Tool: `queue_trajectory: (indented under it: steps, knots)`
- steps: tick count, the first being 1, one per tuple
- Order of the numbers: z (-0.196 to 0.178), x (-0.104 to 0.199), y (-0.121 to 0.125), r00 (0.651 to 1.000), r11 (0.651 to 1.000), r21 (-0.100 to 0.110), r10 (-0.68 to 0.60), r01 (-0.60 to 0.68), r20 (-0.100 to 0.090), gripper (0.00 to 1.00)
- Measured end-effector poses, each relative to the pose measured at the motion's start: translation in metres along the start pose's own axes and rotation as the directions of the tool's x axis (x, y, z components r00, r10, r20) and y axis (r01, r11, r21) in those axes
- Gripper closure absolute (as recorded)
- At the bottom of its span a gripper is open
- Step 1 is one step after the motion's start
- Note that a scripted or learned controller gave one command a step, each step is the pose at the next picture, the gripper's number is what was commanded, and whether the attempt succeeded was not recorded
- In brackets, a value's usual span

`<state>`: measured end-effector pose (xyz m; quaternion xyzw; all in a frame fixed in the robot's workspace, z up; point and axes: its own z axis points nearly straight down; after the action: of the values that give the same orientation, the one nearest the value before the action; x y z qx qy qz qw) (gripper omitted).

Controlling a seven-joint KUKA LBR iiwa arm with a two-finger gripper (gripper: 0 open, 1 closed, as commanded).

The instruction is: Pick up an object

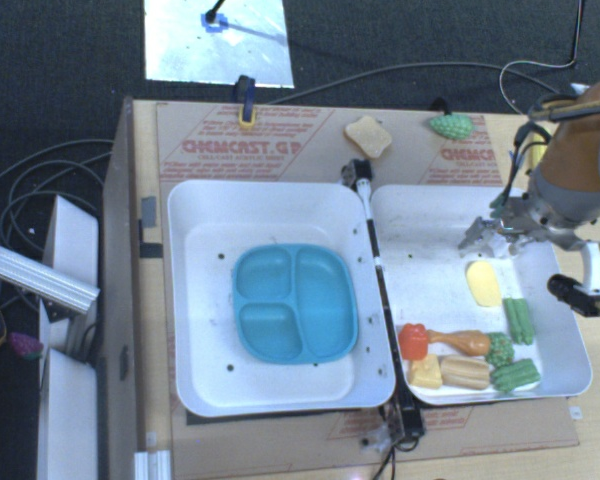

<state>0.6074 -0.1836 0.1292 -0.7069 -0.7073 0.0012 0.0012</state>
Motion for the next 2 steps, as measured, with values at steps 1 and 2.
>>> queue_trajectory:
  steps: [1, 2]
  knots:
    - [0.045, 0.011, -0.015, 1.000, 1.000, -0.004, 0.000, 0.000, 0.000, 0.00]
    - [0.030, -0.009, -0.010, 1.000, 1.000, -0.007, 0.000, 0.000, 0.002, 0.00]
